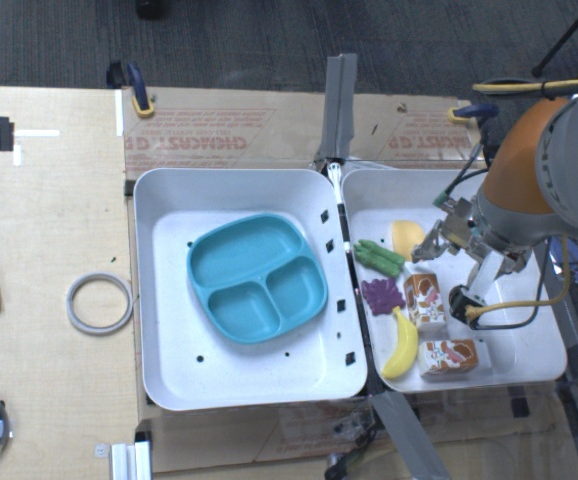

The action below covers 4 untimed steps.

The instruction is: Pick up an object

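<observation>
Yellow banana [402, 345] in right bin [529, 366], hand [439, 243] above, well apart.

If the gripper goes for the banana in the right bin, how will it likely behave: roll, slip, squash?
The banana is curved and lies flat, so it probably pivots rather than rolls when pushed. Its skin looks smooth and glossy, so it may slip between the fingers. It lies close beside the carton and the packet, so a nudge would likely shift them too.
</observation>
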Motion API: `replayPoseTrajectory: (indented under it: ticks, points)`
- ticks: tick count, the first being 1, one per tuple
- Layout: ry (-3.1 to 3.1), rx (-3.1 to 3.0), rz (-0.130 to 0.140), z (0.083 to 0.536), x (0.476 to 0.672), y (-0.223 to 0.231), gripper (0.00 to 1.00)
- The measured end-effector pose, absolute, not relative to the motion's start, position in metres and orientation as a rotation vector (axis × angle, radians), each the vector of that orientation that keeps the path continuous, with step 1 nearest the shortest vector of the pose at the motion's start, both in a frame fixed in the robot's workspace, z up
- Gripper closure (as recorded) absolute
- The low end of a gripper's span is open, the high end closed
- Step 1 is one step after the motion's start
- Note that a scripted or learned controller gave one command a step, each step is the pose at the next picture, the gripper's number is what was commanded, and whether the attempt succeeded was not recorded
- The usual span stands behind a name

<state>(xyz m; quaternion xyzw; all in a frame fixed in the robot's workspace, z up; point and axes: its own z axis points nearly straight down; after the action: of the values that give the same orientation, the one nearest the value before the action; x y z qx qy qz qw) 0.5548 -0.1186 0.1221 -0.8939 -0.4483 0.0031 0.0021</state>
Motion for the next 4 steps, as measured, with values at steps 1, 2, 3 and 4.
replayPoseTrajectory:
  ticks: [1, 2, 3, 4]
  points:
    - [-1.835, -2.549, 0.006, 0.283, 0.536, -0.112, 0.00]
    - [-1.802, -2.568, 0.008, 0.141, 0.510, -0.099, 0.00]
    - [-1.918, -2.485, 0.006, 0.189, 0.528, -0.053, 0.00]
    - [-2.322, -2.108, 0.005, 0.121, 0.477, -0.093, 0.00]
